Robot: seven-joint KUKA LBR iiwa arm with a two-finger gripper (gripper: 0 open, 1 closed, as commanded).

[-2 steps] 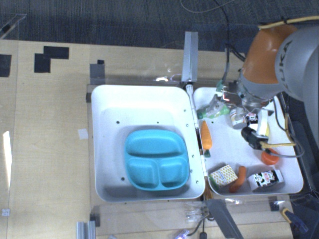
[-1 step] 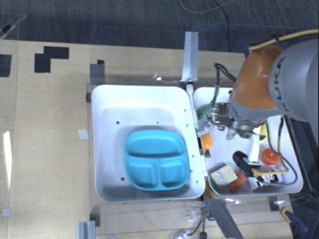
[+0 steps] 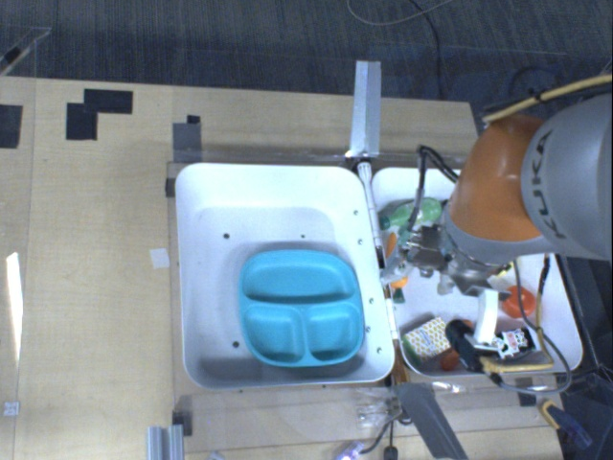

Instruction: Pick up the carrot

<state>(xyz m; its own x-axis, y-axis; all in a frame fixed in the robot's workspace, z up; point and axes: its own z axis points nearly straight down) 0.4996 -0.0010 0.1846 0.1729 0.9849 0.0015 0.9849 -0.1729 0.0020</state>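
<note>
In the right bin (image 3: 567,326), a thin orange piece (image 3: 397,282) that looks like the carrot lies against the left wall, mostly hidden. My gripper (image 3: 414,257) hangs low just above it, under the orange-banded wrist (image 3: 498,192). The arm covers much of this bin. I see nothing clearly held.
A blue divided tray (image 3: 301,306) lies in the left bin (image 3: 206,257). The right bin also holds a green item (image 3: 397,217) at the back, a round orange-red item (image 3: 521,302) at the right, a patterned yellow packet (image 3: 427,335) and a dark red thing (image 3: 448,360) at the front.
</note>
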